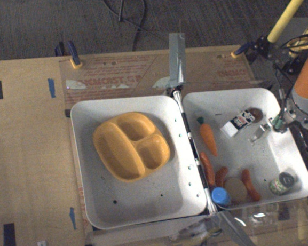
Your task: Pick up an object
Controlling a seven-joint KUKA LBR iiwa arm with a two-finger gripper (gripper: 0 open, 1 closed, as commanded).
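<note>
My gripper (262, 132) hangs over the right bin (290, 150), near its right wall, coming off the grey arm with the orange band (307, 87). Just up and left of it lie a small white carton (239, 122) and a brown round piece (255, 114). An orange carrot (208, 137) lies at the bin's left side. Along the bin's front are red sausages (207, 168), a blue-capped bottle (220, 196), a tan disc (236, 188) and a small can (283, 183). I see nothing held by the gripper.
The left bin (96, 194) holds a yellow divided plate (131, 145). A metal divider (177, 64) runs between the bins. Cables and a yellow pole (289, 10) crowd the far right. Bare bin floor lies below the gripper.
</note>
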